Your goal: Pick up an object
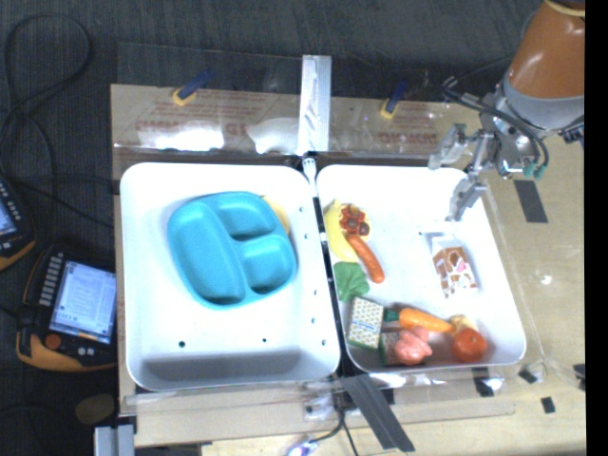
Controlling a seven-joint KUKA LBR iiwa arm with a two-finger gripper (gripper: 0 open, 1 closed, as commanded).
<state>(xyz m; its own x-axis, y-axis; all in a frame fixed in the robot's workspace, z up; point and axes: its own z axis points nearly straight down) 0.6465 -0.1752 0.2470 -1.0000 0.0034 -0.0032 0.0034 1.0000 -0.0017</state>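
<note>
So my pincer [461, 174] is sitting over the top right corner of the right bin [418, 183], fingers spread apart and nothing between them. One finger [466, 196] hangs down inside the bin wall, the other [445, 147] sits up near the back rim. The grey arm with its orange band [548, 50] comes in from the upper right.

Closest thing to it is a little red and white checkered packet [454, 269], lying flat just below the pincer and clear of it. Further down, the front of that bin is a pile: a carrot [425, 320], a tomato [469, 344], something pink [410, 348] that I think is a meat toy but the view is too mushy to swear by, and a small patterned box [365, 322]. Along the left wall there's a hot dog [366, 257], a banana [335, 236] and a green leaf [350, 279].

The left bin [142, 255] has a blue divided tray [231, 246] in it. Both bins sit on the worktop [556, 264].
</note>
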